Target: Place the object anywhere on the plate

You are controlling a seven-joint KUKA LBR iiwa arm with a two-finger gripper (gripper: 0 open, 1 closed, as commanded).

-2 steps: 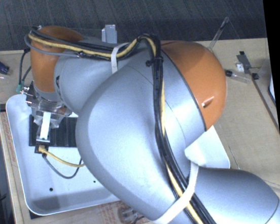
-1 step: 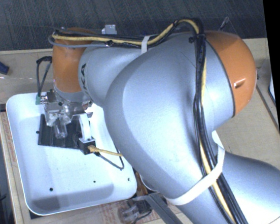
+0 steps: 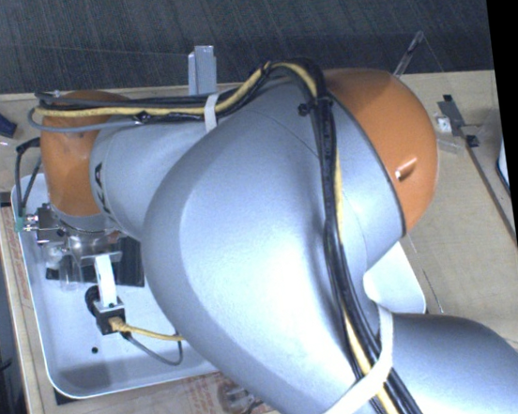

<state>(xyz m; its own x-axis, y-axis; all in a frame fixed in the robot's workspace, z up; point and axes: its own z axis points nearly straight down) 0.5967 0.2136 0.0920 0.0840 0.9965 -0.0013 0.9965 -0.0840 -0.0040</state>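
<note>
Over the left shallow white bin [image 3: 82,371], the grey arm's gripper [image 3: 76,254] hangs, its grasp impossible to tell, with no object or plate visible, so progress cannot be judged.

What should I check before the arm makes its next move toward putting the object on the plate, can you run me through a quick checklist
1. Arm position: the arm reaches over the left bin. Ok.
2. Hand location: the hand sits low inside the left bin. Ok.
3. Object in the hand: cannot tell; the wrist hardware and the arm block the view.
4. Plate location: cannot tell; the arm covers most of the bench.
5. Cable slack: the yellow cable loops down onto the bin floor beside the hand. Not ok, it could snag.
6. Right bin: cannot tell; the arm covers that side.
</note>
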